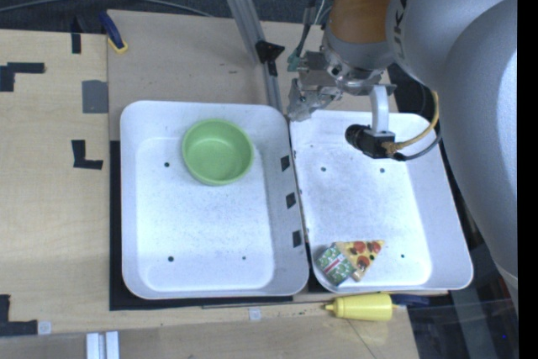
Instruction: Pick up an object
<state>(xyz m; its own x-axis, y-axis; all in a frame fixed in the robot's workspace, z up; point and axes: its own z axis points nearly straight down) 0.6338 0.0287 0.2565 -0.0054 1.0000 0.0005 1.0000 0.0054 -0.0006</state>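
Nothing picked yet, by the look of it: gripper (pixel 303 107) hangs over the right bin's (pixel 420 206) far-left corner, finger state not discernible, while bowl (pixel 218 150) sits in the left bin (pixel 151 265), packet (pixel 346 257) at the right bin's near-left corner, and bottle (pixel 363 307) lies outside.

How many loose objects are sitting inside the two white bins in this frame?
2. A green bowl sits in the left bin, toward its far side. A small colourful packet lies in the right bin, at its near left corner. The arm may hide more.
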